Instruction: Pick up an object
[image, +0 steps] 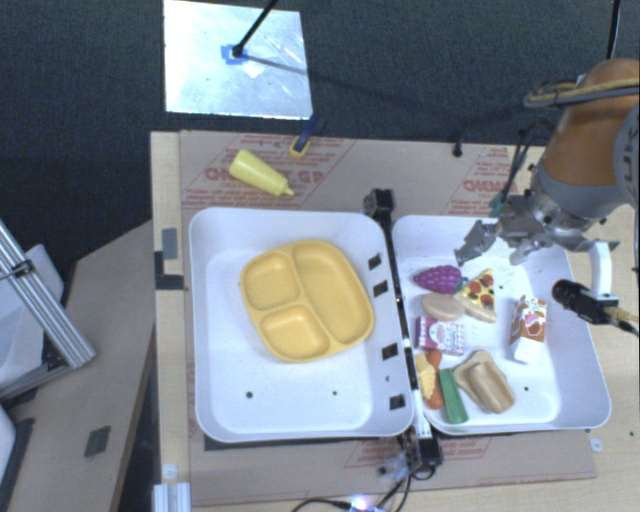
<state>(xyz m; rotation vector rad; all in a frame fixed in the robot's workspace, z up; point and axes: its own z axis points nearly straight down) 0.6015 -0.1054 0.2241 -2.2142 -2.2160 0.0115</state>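
The hand (490, 240) hangs over the back of the right bin (575, 395), w/ two grey fingers (474, 243) pointing down-left. There's a gap between them & nothing in it, so it's open & holds nothing.

No toy is picked out by the task, so I'd guess the closest one: the purple grapes (438, 277). They lie on the bin floor just below & left of the hand, near but not touching it. The pizza slice (479, 292) sits right beside them, to their right.

How they'd feel, prob.: toy plastic, so light, stiff, a bit bumpy & slippy. Not breakable. Best to pinch across the fat middle, not the thin tip, or they could pop out.

Other toys are packed close in that bin: a pale bread roll (441, 306), a pink packet (441, 335), a small carton (528, 329) standing up, a brown croissant (486, 381), a green stick (453, 396). Tight spot, so the fingers may bump a neighbour.

The left bin (225, 330) has a yellow tray (305, 298) w/ three parts. A yellow bottle (259, 172) lies on the desk (420, 170) behind it, well apart from the hand.
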